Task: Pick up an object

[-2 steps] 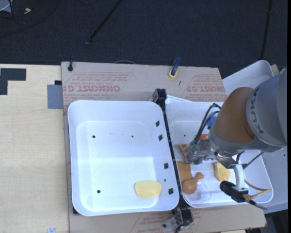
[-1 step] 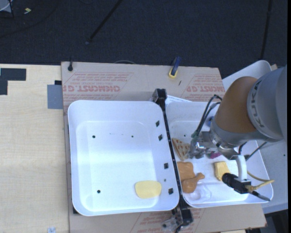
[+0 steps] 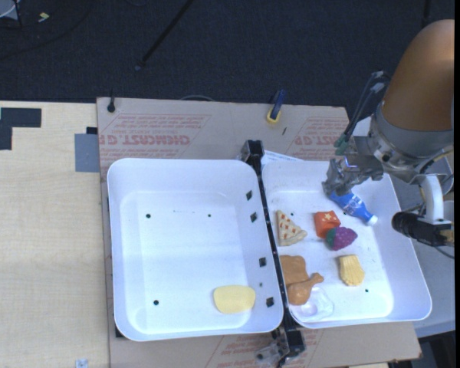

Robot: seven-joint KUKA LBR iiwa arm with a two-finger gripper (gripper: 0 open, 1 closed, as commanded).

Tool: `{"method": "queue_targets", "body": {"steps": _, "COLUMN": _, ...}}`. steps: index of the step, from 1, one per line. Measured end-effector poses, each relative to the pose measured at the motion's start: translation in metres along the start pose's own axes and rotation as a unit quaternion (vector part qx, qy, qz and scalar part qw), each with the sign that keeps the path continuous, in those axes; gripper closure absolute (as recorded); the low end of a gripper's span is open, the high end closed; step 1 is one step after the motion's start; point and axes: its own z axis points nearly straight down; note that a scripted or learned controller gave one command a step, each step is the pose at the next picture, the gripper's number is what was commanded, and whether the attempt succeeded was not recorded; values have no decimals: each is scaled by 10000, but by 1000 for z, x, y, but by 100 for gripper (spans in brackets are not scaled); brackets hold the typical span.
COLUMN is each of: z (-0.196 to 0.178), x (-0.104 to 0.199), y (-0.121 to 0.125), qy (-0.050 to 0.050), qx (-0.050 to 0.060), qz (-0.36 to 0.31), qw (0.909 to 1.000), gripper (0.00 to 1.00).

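Note:
My gripper (image 3: 340,181) hangs over the back of the right bin (image 3: 410,282), under the grey wrist with its orange band. A small blue bottle with a white cap (image 3: 354,205) lies tilted right below the gripper, its upper end touching or hidden by the gripper's tip. The view does not show whether the bottle is held. Close by in the same bin lie a red block (image 3: 326,222), a purple grape bunch (image 3: 342,238), a pizza slice (image 3: 289,228), a yellow corn piece (image 3: 351,270) and a brown drumstick (image 3: 299,277).
The left bin (image 3: 130,244) holds a pale yellow lump (image 3: 234,299) near its front right corner. A black divider (image 3: 262,228) runs between the bins. A whitish item (image 3: 316,306) sits at the right bin's front left. A yellow-blue clamp (image 3: 275,107) sits behind the bins.

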Motion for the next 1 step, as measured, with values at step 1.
{"method": "queue_targets", "body": {"steps": 1, "z": -83, "x": 0, "y": 42, "qy": -5, "qx": 36, "qz": 10, "qw": 10000, "gripper": 100}}
